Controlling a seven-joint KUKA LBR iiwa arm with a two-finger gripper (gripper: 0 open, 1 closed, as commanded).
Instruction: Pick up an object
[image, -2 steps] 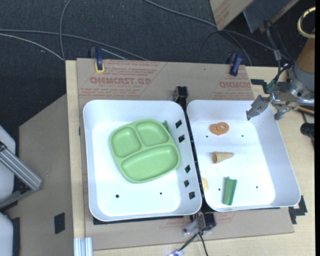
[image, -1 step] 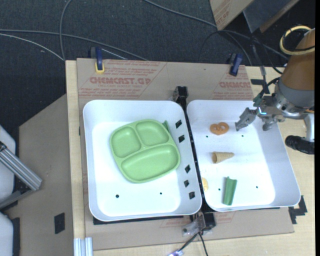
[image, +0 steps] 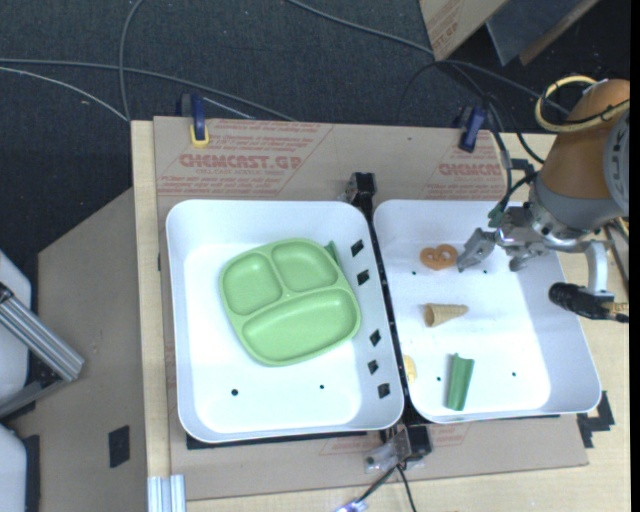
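Claw (image: 497, 249) hovers over right bin (image: 560, 340), upper part, fingers spread apart, nothing between them. Pretzel (image: 436, 258) lies just left of it; cone (image: 445, 314) and green stick (image: 459, 381) lie lower. Green plate (image: 289, 300) fills left bin (image: 200, 340).

Two white bins (image: 190, 300) (image: 570, 385): one green divided plate (image: 290, 300) at left; at right, one pretzel (image: 436, 258), one cone (image: 445, 314), one green stick (image: 459, 381).
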